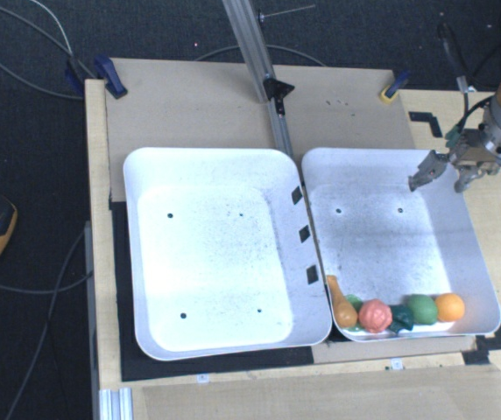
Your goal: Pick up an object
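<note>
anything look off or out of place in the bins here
Nothing is spilled or damaged. One oddity: all the objects in the right bin are bunched along its near edge, the orange ball, green ball, pink ball and an orange carrot-like piece. The tool hovers over the far end, away from them.

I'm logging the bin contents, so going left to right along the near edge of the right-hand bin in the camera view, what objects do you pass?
Orange carrot-like piece → pink round object → dark teal object → green round object → orange ball, all in the right bin.
</note>
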Controlling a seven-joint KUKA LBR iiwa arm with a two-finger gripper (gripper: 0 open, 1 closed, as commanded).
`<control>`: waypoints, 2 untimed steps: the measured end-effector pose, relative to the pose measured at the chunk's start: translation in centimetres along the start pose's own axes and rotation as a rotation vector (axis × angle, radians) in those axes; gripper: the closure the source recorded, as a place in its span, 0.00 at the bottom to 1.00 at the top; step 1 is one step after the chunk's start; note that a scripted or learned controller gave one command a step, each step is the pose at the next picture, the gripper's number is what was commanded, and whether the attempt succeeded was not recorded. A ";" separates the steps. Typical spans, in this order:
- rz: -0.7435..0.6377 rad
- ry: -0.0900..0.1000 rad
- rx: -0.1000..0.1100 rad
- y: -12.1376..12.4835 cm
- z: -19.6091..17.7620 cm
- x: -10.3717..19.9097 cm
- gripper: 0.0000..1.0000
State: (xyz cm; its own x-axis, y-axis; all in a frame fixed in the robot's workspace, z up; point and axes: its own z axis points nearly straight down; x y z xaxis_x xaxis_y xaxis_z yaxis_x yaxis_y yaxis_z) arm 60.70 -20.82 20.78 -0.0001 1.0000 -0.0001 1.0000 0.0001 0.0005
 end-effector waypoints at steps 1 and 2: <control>-0.001 -0.001 -0.002 5.7 -2.7 -0.9 0.00; -0.001 0.001 0.002 6.1 1.2 0.4 0.00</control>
